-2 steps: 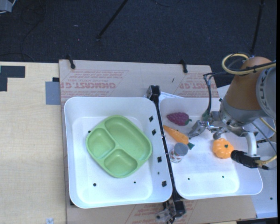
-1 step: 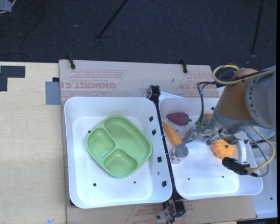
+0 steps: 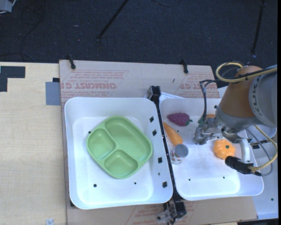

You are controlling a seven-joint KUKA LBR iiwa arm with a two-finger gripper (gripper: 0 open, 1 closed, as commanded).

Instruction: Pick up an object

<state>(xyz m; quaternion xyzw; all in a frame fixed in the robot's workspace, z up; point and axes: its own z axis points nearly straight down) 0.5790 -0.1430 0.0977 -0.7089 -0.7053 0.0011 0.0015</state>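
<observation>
Hand [image 3: 203,136] low beside small orange pumpkin [image 3: 223,148], finger state unclear; probably light, hard, slippery—grip across its middle.

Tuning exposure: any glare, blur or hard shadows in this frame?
Camera view: white bins bright, mildly washed out, no hard glare; soft shadow beside the green tray; overall soft focus, the hand and small objects lack fine detail; dark floor above underexposed.
</observation>
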